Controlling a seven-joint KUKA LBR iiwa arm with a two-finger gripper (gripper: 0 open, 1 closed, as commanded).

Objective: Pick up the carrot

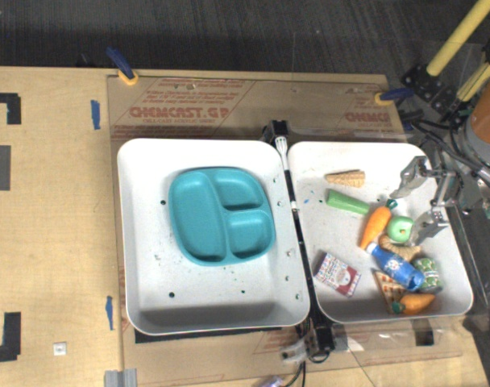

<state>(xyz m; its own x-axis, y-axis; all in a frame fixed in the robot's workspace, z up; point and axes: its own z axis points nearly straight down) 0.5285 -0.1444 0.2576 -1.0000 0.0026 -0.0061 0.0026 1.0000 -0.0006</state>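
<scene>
1. The worktop holds two white bins side by side.
2. The left bin has a blue plate in it, with three sections.
3. The right bin holds a pile of toy food and small things.
4. The carrot is orange with a little green top. It lies tilted near the middle of the right bin.
5. Just beside the carrot, on its right, is a round green thing.
6. A green stick lies to the left of the carrot, and a tan cone lies farther back.
7. A blue bottle lies just in front of the carrot. A small red box lies to the left of it.
8. The tool hangs over the right side of the right bin, near the carrot. Its two fingers are spread apart, and nothing is between them.
</scene>
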